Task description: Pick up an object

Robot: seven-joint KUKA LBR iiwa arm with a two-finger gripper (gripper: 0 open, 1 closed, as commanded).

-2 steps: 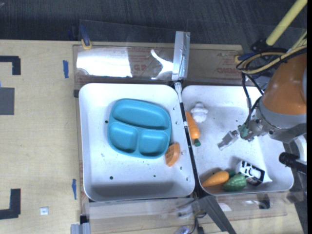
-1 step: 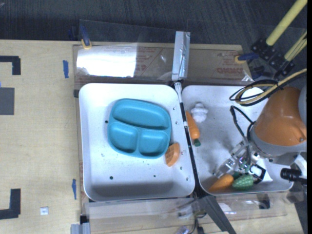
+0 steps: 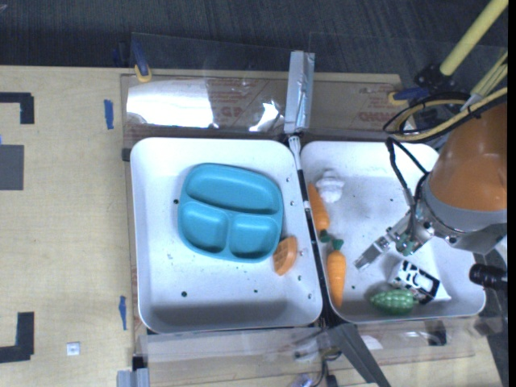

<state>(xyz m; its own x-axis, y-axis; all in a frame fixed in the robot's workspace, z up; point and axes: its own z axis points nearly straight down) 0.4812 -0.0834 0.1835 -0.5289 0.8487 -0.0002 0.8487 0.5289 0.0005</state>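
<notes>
**Arm low over the right bin, fingers spread above bare floor**

Two shallow white bins sit side by side on the wooden bench. The left bin holds a blue divided plate with three compartments, lying flat toward the middle. Just beside the plate's near right corner lies an orange slice-shaped piece, close to the bin's right wall.

The right bin carries the rest. Along its left wall lies an orange carrot, and nearer the camera a second carrot with a green top pointing far; the two are almost end to end. A small white lump rests toward the far left of this bin, just beside the first carrot's far end. Near the front wall sits a green bumpy toy, and touching it on the right is a black-and-white item — too small to name.

The grey arm with its orange band comes in from the right. Its gripper hangs over the middle of the right bin, angled toward the left. The metal fingers look spread apart with nothing between them — white bin floor shows beneath. The gripper is near the green toy and the second carrot but touches neither
</notes>
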